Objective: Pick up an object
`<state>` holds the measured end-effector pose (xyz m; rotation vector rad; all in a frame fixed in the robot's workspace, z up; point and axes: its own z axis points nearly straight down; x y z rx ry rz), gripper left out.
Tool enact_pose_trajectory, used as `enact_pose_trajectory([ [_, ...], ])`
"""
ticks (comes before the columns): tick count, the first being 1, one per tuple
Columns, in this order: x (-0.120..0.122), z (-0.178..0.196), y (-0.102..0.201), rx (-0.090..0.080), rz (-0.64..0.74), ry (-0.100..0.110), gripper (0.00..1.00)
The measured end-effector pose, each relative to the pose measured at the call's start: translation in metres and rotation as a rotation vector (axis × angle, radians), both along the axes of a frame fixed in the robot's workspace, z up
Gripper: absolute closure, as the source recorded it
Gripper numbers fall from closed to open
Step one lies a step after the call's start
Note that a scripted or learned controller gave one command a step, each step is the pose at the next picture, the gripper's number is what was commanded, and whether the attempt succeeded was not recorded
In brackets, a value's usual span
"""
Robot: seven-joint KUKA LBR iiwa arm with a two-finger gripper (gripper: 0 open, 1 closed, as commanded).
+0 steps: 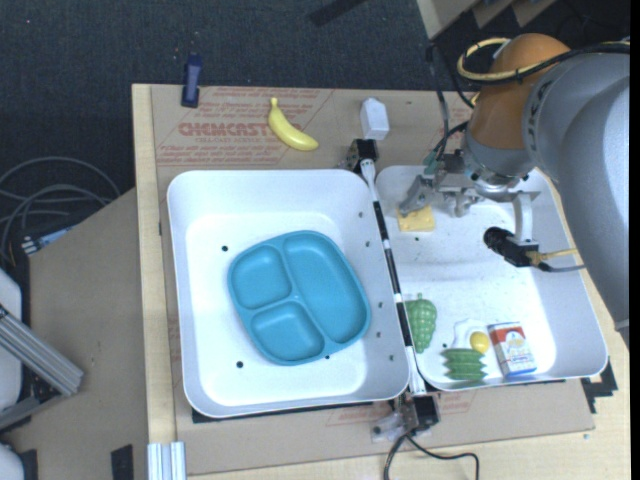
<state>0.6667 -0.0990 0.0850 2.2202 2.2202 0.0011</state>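
**Claw low over the yellow block, far end of the right bin**

You see the claw (438, 206) in the right bin (565, 313), near the 11 o'clock corner of that bin. The grey arm (585, 118) comes in from 3 o'clock, and its orange band (512, 83) is just above the wrist. From this slant you cannot tell if the claw is released or clenched, and you cannot tell if it has anything in it.

The yellow block (417, 219) lies on the bin floor at 7 o'clock from the claw, very close to it; whether they touch is not clear. This is the thing nearest to the claw.

The other things in this bin are all at the near end, well apart from the claw. A green knobbly piece (421, 320) lies against the wall at 9 o'clock. Some green pods (463, 363) are at 6 o'clock. Beside them are a small yellow ball (480, 343) and a white box with red and blue print (511, 350).

The left bin (200, 268) holds a blue divided plate (297, 296), flat in the middle.

On the surface (148, 228), outside the bins at 12 o'clock, you find a banana (290, 128), a small white piece (374, 117) and a small blue piece (191, 80) at the far edge.
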Motion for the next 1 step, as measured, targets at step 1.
enact_pose_trajectory([
  [1,0.0000,0.0000,0.0026,0.000,0.001,0.001,0.00],
])
